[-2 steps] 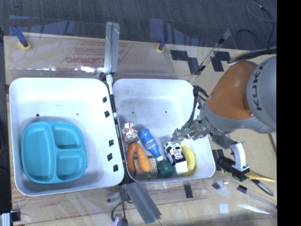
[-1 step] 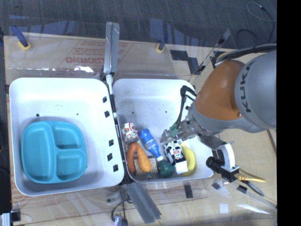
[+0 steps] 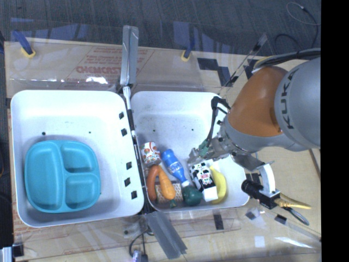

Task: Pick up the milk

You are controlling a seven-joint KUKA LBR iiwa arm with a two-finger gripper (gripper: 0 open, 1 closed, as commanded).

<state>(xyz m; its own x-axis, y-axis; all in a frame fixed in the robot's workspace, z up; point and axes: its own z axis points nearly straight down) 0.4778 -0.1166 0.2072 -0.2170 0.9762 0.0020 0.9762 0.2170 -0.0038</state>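
The arm (image 3: 272,108), its grey shell lettered "KUKA", reaches into the right bin (image 3: 163,105) with the gripper (image 3: 203,156) low over the clutter at the bin's near end. Whether the jaws are parted or closed cannot be told, as the wrist hides them. The milk (image 3: 203,176), a small carton with black cow patches on white, sits just below the jaws on the near side, apparently not between them. A banana (image 3: 220,184) lies touching the carton, on the side away from the other bin. Toward the left bin from the jaws lie a blue bottle (image 3: 173,165), a can (image 3: 151,153) with a red label too small to read, and a carrot (image 3: 165,183). A green item (image 3: 191,195) rests nearer the bin's front wall. The left bin (image 3: 65,105) holds a blue tray (image 3: 61,175). Red printing on the bench sheet (image 3: 98,67) beyond the bins is reversed and illegible.
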